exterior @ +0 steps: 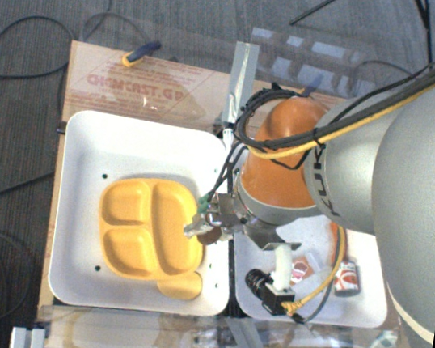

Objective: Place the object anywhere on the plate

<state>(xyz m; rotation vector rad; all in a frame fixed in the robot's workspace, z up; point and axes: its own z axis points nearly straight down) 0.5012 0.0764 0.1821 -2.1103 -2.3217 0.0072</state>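
Camera view, near to far: a yellow lump [181,285] is lying at the plate's [148,226] 5 o'clock rim, prob. the object, not yet on it. Plate is sitting mid left bin [90,149], compartments up, ready to receive. Hand [205,228] is hovering at the plate's 3 o'clock edge w/ something small and brownish at its tips; can't tell if gripped. Red packets [346,277] are waiting in the right bin.

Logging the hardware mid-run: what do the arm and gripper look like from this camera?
The large rounded grey metal arm carries a glossy orange band above the wrist. Black cables and one yellow cable run along it and loop around the band. The small metallic two-finger gripper shows a green spot of wiring or light.
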